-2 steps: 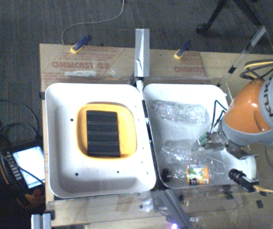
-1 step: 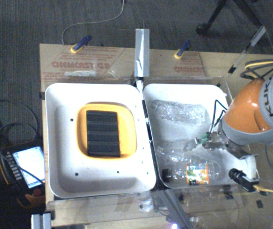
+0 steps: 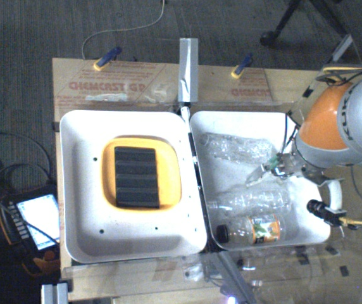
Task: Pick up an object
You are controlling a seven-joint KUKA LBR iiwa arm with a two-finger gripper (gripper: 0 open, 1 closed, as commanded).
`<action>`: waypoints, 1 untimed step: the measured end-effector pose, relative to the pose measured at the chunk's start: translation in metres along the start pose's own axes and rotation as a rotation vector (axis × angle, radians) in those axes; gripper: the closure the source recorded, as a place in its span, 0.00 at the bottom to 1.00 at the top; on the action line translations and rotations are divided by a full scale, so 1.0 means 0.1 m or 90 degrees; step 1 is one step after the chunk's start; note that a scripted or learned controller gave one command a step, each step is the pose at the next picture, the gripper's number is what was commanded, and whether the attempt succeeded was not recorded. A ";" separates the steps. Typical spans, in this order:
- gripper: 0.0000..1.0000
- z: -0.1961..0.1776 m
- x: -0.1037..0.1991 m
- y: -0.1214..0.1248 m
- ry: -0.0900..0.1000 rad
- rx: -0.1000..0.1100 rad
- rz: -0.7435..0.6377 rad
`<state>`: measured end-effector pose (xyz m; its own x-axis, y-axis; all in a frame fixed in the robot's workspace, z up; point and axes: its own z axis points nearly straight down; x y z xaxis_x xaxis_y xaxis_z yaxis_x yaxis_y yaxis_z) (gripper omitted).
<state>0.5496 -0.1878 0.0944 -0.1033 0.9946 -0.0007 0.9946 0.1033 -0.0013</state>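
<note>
Clear plastic bottle (image 3: 250,229) with an orange label lies on its side near the right bin's (image 3: 231,122) front wall, long axis left-right, dark cap pointing left. Two crumpled clear bottles (image 3: 241,147) lie behind it. The pincer (image 3: 281,165) hovers above the bin's right side; its state I cannot tell.

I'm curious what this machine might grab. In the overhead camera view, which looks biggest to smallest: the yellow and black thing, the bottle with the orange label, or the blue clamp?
1. The yellow and black thing, clearly largest.
2. The bottle with the orange label.
3. The blue clamp, smallest.
</note>
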 end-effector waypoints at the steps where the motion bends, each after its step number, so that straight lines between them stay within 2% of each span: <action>1: 0.00 0.04 -0.05 0.86 -0.005 -0.008 -0.069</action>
<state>0.6353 -0.1843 0.0905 -0.2098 0.9777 -0.0087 0.9777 0.2099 0.0112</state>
